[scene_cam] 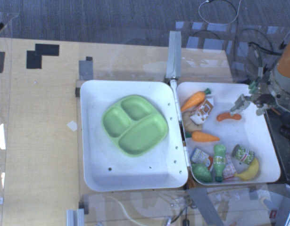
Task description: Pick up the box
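A small white and brown box (203, 111) lies tilted in the upper left part of the right bin (258, 140), leaning against a carrot (194, 100). My gripper (251, 107) hangs over the upper right part of that bin, well to the right of the box and apart from it. Its two fingers (239, 104) are spread open with nothing between them. A short orange piece (228, 117) lies just below and left of the left finger.
The right bin also holds a second carrot (205, 136), a green bottle (219, 161), a banana (249, 171), a can (242, 153), a small patterned packet (199, 155) and a green vegetable (201, 173). A green divided plate (135, 125) sits in the left bin (95, 164).
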Tool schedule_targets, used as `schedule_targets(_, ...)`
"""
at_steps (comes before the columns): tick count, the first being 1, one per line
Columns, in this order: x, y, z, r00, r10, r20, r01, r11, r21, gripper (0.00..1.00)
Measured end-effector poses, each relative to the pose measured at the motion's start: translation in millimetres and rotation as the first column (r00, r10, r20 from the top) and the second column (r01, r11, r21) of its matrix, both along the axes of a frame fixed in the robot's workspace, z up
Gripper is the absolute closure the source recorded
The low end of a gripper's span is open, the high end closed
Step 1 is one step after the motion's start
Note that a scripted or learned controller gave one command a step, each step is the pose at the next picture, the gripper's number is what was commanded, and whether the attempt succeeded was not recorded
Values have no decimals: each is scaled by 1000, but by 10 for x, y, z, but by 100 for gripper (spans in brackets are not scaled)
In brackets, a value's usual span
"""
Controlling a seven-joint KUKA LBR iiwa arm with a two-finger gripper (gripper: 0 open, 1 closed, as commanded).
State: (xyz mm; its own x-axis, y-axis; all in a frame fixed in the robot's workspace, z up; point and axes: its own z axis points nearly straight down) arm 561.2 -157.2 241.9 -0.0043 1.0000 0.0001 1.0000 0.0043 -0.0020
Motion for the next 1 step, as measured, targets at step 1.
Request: schedule_targets(1, -273, -4, -793, 999, -49, -1, 49, 999, 0, 0)
